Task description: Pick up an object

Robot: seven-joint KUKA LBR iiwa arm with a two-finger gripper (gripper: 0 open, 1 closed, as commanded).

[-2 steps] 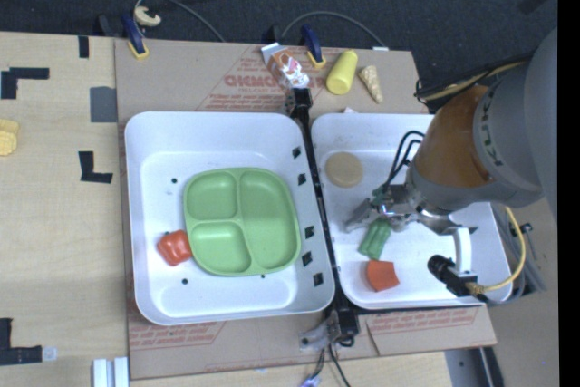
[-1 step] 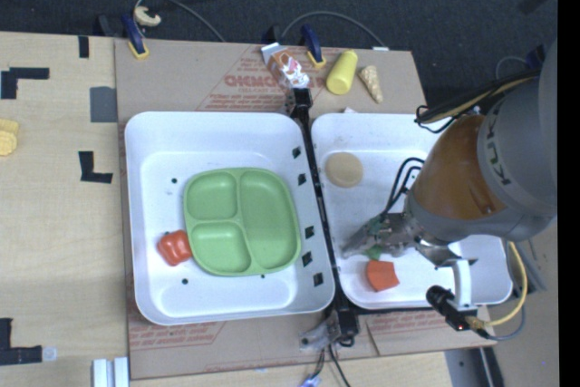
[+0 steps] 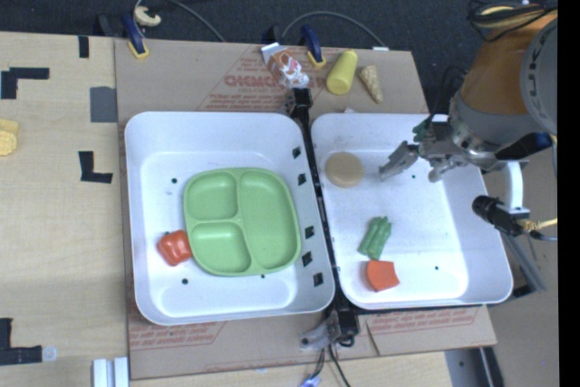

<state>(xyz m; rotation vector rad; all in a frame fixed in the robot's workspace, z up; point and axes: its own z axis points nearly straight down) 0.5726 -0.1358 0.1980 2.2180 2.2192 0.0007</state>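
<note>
A: How far along is the pick?

B: Nothing is lifted yet. The gripper (image 3: 420, 165) hangs over the right bin (image 3: 471, 276) at its two o'clock corner, fingers spread wide and empty.

A: Nearest candidate?

B: A tan round disc (image 3: 343, 169) at nine o'clock from the fingers, lying flat. A green piece (image 3: 374, 237) and an orange block (image 3: 381, 275) sit toward seven o'clock.

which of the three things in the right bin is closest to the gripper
The round tan disc, at the bin's upper left, just left of the gripper. The green piece and the orange block lie lower, toward the front wall.
</note>
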